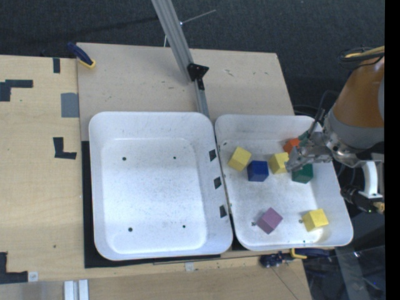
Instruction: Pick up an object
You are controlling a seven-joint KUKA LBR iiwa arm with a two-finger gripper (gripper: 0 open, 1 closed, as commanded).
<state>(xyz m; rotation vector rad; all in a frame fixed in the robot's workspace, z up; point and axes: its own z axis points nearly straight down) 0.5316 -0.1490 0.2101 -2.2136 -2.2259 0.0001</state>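
Wood covers the surface under two white bins. In the right bin, the end effector sits low among the blocks, by a green block, a yellow block and an orange block. Whether it is apart or together cannot be told. It should squeeze one block only, then lift straight up.

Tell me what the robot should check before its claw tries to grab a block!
1. Claw is over the right bin: ok.
2. A block sits under it: ok, the green block and orange block are right there.
3. Claw open: cannot tell.
4. Room around the target: not ok, the yellow block and blue block crowd close.
5. Block already held: cannot tell.
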